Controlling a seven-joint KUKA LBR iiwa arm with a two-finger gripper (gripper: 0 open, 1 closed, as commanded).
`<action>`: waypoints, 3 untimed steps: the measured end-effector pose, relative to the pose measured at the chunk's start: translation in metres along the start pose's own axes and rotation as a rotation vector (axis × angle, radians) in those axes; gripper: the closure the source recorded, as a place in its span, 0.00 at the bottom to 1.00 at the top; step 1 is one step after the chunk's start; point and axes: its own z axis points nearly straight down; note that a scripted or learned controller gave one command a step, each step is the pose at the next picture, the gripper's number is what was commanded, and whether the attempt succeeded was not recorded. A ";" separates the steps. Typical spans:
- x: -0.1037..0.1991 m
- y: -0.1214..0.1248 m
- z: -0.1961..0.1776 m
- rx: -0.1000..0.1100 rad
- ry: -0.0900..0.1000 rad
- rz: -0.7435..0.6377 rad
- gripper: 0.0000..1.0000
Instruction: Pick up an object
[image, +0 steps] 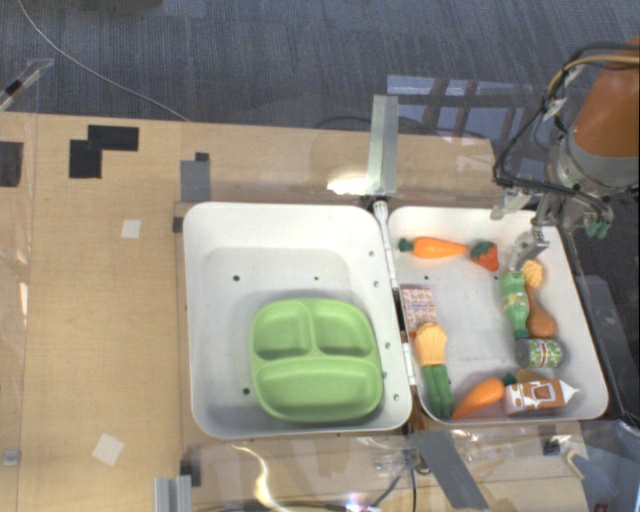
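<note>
**Arm Poised at the Far Corner of the Right Bin**

The hand hangs over the far right corner of the right bin, its metal tip pointing down just above a small yellow corn piece. How far its fingers are parted cannot be told from this angle, and nothing is seen between them. Above it sits the orange band of the arm.

The right bin holds the toy foods. A carrot lies along the far wall with a red piece just beside its tip. Down the right side run a green vegetable, a brown pear-like piece and a green can. At the near wall lie a second carrot and a small carton. Near the divider rest a printed packet and a corn cob with green husk.

The left bin carries a green divided plate towards its near side. Both bins stand on the wooden tabletop.
</note>
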 end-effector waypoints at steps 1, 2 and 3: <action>-0.001 -0.001 0.113 0.002 -0.006 -0.082 0.00; 0.041 -0.008 0.115 0.000 -0.001 -0.118 0.00; 0.035 -0.006 0.098 0.005 -0.019 -0.126 1.00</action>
